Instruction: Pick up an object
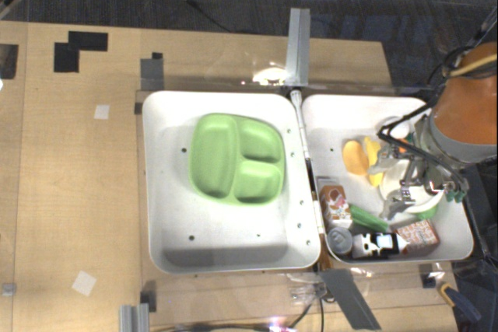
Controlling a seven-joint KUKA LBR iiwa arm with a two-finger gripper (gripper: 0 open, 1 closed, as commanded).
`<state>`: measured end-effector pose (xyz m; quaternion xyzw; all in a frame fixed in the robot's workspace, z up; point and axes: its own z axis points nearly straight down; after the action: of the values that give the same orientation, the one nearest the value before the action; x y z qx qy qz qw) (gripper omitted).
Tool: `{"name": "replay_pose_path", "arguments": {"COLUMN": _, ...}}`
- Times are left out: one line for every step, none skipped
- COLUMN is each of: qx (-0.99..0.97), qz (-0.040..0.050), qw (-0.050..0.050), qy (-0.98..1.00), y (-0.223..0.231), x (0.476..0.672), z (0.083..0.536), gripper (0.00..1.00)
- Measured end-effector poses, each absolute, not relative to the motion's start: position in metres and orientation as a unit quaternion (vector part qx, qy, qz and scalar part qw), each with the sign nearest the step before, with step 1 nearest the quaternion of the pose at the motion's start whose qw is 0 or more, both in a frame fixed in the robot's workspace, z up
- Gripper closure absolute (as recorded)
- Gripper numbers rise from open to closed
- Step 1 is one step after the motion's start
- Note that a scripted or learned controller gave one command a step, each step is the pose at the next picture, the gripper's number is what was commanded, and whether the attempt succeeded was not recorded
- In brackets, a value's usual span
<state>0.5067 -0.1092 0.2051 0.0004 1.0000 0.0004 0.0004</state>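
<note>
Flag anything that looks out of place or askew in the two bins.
Nothing looks spilled or broken. The green divided tray lies at a slight angle in the left bin. The right bin holds a loose jumble crowded toward its near edge, under the gripper.

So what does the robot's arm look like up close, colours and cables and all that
The arm has a broad orange band above a grey wrist section. Black cables loop along its left side. Below sits a metallic silver gripper with small mechanical parts.
</note>
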Motion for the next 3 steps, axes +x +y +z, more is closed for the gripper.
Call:
{"name": "replay_pose_path", "arguments": {"qx": 0.161, "qz": 0.0001, "qw": 0.003, "qy": 0.987, "y": -0.108, "x": 0.536, "z": 0.100, "gripper": 0.00}}
{"name": "replay_pose_path", "arguments": {"qx": 0.171, "qz": 0.0004, "qw": 0.009, "qy": 0.985, "y": -0.116, "x": 0.621, "z": 0.089, "gripper": 0.00}}
{"name": "replay_pose_path", "arguments": {"qx": 0.167, "qz": -0.0001, "qw": 0.016, "qy": 0.986, "y": -0.115, "x": 0.625, "z": 0.102, "gripper": 1.00}}
